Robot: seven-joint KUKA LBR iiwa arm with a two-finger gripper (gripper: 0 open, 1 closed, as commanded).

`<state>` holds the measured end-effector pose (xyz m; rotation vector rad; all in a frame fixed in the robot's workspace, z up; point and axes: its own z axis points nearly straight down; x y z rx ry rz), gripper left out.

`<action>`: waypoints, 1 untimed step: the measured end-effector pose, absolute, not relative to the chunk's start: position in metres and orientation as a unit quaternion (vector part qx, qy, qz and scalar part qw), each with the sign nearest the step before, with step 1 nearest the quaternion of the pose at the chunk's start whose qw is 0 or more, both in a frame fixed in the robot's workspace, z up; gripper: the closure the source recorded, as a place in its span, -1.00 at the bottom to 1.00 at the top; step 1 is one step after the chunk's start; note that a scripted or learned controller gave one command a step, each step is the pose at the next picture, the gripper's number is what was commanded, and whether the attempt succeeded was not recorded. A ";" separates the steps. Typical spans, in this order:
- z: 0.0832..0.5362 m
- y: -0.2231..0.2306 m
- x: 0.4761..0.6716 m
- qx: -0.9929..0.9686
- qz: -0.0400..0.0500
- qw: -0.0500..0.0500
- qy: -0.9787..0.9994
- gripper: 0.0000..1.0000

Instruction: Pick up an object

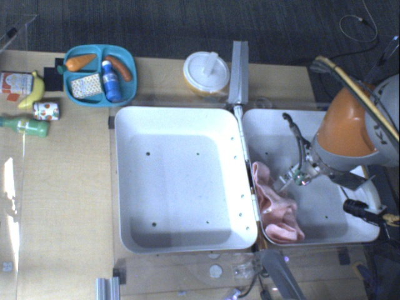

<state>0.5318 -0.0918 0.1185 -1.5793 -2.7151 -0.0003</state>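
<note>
A pink cloth [275, 206] is seen crumpled along the left wall of the right bin [325, 227], toward its near corner. The gripper [295, 177] is poised just right of it; whether it is spread or closed cannot be told. The left bin [181, 236] is set on a pale wooden bench [56, 217], dark carpet [187, 11] beyond.

The arm [350, 130] leans in over the right bin [325, 227], its gripper [294, 177] low inside it.
</note>
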 end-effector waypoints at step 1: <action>0.264 -0.090 0.550 -0.532 -0.001 -0.002 -0.847 -1.00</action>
